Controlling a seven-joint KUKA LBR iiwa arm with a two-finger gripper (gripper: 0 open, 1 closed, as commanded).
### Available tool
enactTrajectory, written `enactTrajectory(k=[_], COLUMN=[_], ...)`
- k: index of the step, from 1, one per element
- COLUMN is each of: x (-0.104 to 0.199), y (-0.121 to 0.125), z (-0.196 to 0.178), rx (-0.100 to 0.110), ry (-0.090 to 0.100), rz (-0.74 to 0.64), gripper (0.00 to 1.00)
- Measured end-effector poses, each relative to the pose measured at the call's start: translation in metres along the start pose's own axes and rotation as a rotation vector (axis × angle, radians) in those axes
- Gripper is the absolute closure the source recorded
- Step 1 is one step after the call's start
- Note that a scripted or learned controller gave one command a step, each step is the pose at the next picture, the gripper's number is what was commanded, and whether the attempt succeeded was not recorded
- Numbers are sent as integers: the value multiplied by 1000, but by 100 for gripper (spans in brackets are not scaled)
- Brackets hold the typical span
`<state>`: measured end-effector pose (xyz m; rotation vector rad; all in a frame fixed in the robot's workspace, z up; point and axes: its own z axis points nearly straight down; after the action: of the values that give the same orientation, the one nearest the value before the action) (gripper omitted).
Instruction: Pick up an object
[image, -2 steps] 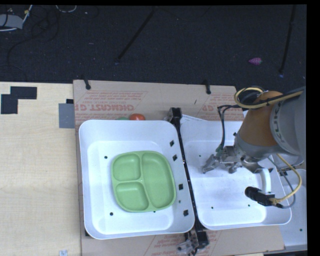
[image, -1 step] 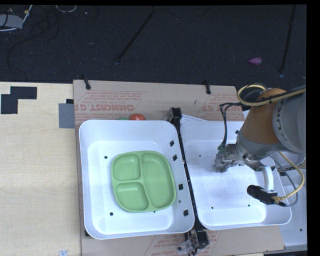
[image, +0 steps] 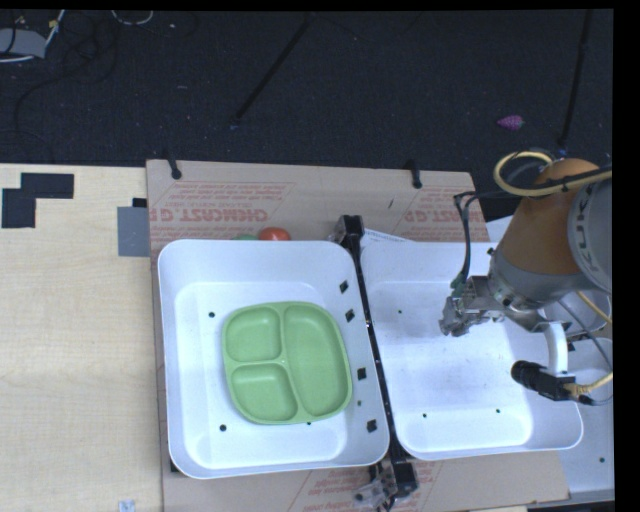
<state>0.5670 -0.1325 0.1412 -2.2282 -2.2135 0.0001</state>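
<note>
1. A dark carpeted floor (image: 330, 80) with loose cables runs across the top, and below it a pale wooden tabletop (image: 70, 340) carries a sheet of printed cardboard (image: 300, 200).
2. Two shallow white bins sit side by side on the cardboard, meeting at a dark clamped seam (image: 365, 340).
3. The left bin (image: 190, 290) holds a green divided plate (image: 287, 361), lying flat near its middle with three compartments facing up.
4. A small red-orange object (image: 274, 235) sits just beyond the far rim of the left bin, on the cardboard, well apart from the plate.
5. The right bin (image: 450, 410), on the other side of the seam from the plate, shows bare white floor with faint scuffing.
6. The grey arm (image: 560, 250), with its orange band, reaches in over the right bin's far right part.
7. The tool (image: 458, 320) hangs over the right bin's floor, well apart from the plate; whether its fingers are spread or closed cannot be told, and nothing is visible between them.
</note>
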Motion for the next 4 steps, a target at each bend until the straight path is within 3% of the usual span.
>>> enactTrajectory(k=[2, 4], x=[-11, 100], y=[6, 16], z=[-103, -113], rx=[-4, 1], ry=[-1, 2], rz=[-7, -12], gripper=[100, 100])
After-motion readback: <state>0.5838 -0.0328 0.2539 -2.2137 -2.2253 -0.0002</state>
